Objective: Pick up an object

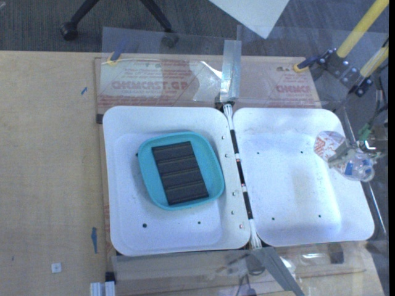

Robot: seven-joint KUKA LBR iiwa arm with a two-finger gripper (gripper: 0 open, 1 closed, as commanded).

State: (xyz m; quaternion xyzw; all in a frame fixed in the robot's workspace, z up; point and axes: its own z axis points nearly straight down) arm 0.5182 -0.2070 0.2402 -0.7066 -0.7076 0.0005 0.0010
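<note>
Nearest us, the wooden bench [49,165] runs along the bins' front rims, with bare wood wide on the view's left. In the left bin [123,227] we see a teal tray [148,171] lying flat, a little toward the far side of the middle, with white floor free all round it. On the tray rests a dark ribbed block [179,172]. Its long axis runs near to far, the near end leaning slightly to the view's right, and its grooves cross it. The right bin [290,196] has a broad bare floor. A crumpled clear packet [336,150] with red print sits against its right rim, partly over the edge. Farther back a clear sheet [160,85] with red lettering lies behind both bins.
</note>
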